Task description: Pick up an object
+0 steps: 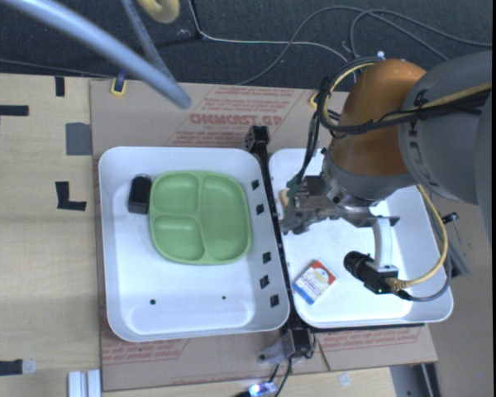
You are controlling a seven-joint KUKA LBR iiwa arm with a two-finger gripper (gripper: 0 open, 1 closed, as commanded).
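Note:
My gripper (302, 213) is low in the right bin (430, 304), close to its left wall, under the orange band of the arm. A small white packet with red and blue print (315, 281) lies in the right bin, in front of the gripper and apart from it. A green divided plate (201, 217) sits in the left bin (124, 304). A small black block (139, 194) rests against the plate's left edge. I see nothing between the fingers.
A black divider with clips (269, 222) runs between the two bins. A black cylindrical fitting with a yellow cable (370, 273) hangs off the arm over the right bin. Brown cardboard lies under both bins. A grey pole (91, 31) crosses the top left.

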